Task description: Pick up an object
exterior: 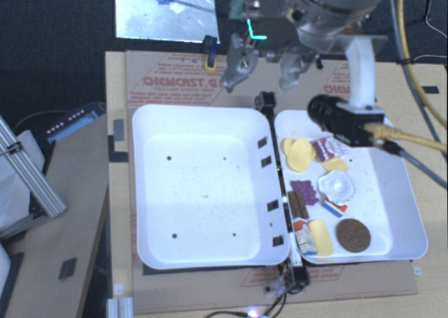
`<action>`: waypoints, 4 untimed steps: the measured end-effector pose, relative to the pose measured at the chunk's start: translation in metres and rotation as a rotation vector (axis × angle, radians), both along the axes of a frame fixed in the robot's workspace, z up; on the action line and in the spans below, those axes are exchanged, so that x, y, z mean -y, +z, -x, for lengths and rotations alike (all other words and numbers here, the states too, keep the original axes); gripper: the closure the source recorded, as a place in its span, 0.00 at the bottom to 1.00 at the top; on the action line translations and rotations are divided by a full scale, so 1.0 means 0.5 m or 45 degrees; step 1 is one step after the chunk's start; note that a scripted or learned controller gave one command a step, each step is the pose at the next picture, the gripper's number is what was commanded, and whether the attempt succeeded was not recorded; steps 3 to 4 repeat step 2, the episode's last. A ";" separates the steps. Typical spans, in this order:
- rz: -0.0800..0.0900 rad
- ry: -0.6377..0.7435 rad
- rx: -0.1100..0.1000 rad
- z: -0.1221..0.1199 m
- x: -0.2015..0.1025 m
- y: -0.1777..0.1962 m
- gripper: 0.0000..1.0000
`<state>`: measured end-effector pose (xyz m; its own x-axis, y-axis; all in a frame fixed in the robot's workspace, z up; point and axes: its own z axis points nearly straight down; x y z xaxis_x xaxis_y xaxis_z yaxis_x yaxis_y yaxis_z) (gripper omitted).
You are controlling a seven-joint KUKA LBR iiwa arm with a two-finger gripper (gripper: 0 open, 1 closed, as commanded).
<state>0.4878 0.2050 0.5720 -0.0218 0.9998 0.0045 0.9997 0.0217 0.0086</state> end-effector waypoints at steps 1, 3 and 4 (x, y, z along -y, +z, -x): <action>-0.001 0.002 0.003 -0.001 0.001 0.023 1.00; 0.014 -0.020 -0.029 0.005 -0.059 -0.410 1.00; 0.014 -0.020 -0.029 0.005 -0.059 -0.410 1.00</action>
